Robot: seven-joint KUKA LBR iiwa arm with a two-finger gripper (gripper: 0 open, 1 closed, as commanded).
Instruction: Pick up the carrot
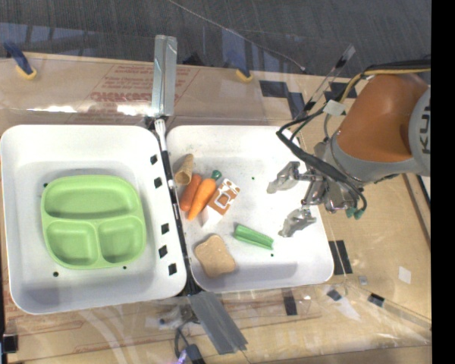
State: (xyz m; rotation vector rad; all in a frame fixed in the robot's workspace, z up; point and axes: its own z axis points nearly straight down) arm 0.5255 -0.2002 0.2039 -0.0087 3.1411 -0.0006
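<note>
The orange carrot (196, 196) lies in the left part of the right bin (250, 144), tilted, with its green top up near a small carton. My gripper (290, 200) hovers over the right side of the same bin, well to the right of the carrot. Its two fingers (282, 177) are spread apart with nothing between them.
Around the carrot lie a tan cone-shaped piece (183, 170), a small orange-and-white carton (224, 197), a green bean-like piece (253, 236) and a slice of bread (214, 255). The left bin (23, 158) holds a green divided plate (93, 220). Black cables (311, 116) loop above the wrist.
</note>
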